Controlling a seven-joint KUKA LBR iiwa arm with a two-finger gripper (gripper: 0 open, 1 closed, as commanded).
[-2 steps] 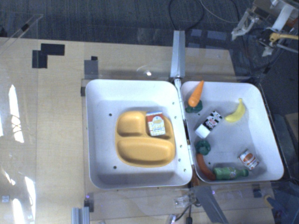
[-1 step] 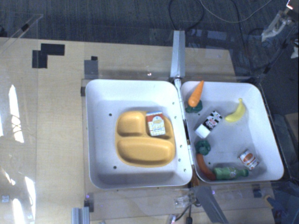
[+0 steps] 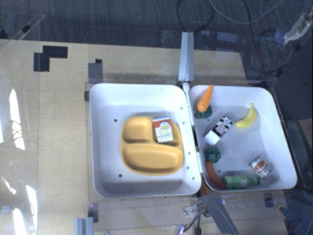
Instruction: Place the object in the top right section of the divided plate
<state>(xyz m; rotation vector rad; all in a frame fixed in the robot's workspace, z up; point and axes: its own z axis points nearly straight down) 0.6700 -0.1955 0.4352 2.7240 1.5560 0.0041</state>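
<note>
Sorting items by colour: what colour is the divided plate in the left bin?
Yellow divided plastic plate, seen in the camera view.

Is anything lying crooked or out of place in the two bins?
Nothing looks spilled or damaged. The small carton sits slightly tilted in the yellow divided plate, top right section. In the right bin, the toys lie scattered loosely.

This is looking like a robotics lab or test room rather than a home. A pale wooden bench (image 3: 49,146) is carrying two white bins (image 3: 98,131) sitting side by side, with a metal bracket (image 3: 186,58) standing between them at the far edge. Black cables (image 3: 195,9) are trailing loose over dark carpet (image 3: 98,9) beyond the bench. Black tape marks (image 3: 49,57) are sticking to the wood, and a clear plastic sheet (image 3: 17,131) is glinting along its left side.
</note>
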